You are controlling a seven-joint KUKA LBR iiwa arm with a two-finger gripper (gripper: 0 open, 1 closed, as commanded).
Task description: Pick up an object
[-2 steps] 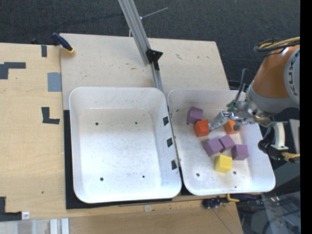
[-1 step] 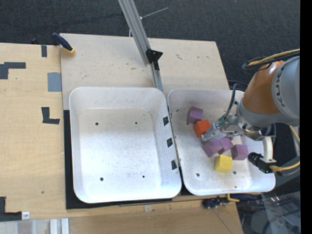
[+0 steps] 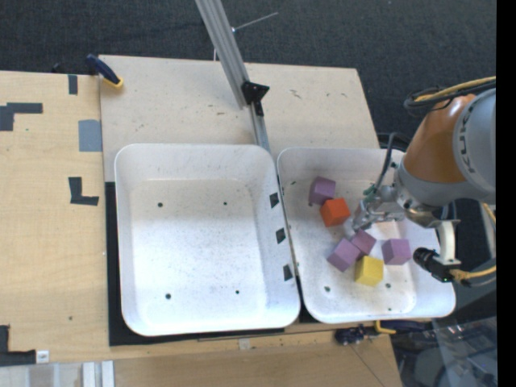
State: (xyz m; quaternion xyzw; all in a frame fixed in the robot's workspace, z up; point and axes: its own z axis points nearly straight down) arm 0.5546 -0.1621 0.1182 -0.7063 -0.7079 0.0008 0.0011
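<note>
The right bin [image 3: 316,297] holds several small blocks. A purple block [image 3: 322,190] lies at the upper left of the group, with an orange block [image 3: 335,211] just below it. Lower down sit a purple block [image 3: 345,255], a yellow block [image 3: 369,270] and another purple block [image 3: 396,251]. One more purple block [image 3: 364,241] lies directly under my gripper [image 3: 364,222], which reaches down into the bin from the right, close beside the orange block.
The left bin [image 3: 197,236] sits beside the right one. A slanted metal rail [image 3: 226,39] with a black clamp runs from the top down to the bins' shared edge. A blue and yellow tool [image 3: 105,71] lies at the bench's far left corner.
</note>
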